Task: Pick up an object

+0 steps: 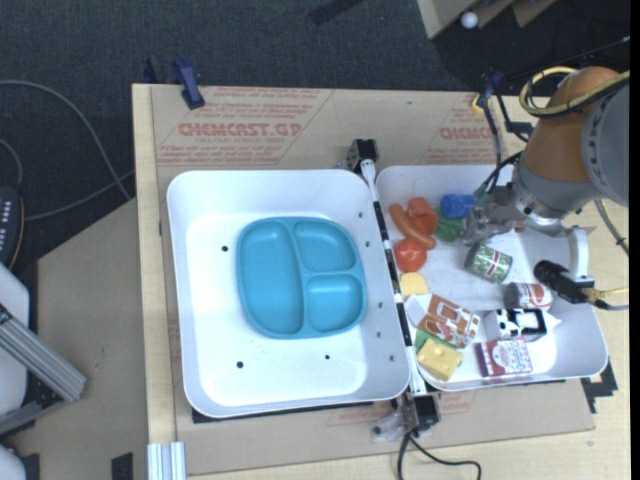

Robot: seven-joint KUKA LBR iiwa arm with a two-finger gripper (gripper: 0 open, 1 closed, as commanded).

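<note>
Tool (487, 220) hangs low over the right bin (590, 353), at its upper middle, arm coming in from the right. Can't tell how wide the tool stands, its tip blurs into the clutter.

Nearest candidate: green can (489, 262), lying on its side just below the tool, toward the bin's near side, long axis slanting from upper left to lower right. Can looks close under the tip but not between anything, so not held.

Blue object (456, 205) sits just left of the tool; orange carrot-like piece (413, 222) and red tomato (409, 255) further left by the bin wall.

Left bin (200, 268) carries a blue divided tray (300, 274), well apart.

Likely move: short drop toward the can.
</note>
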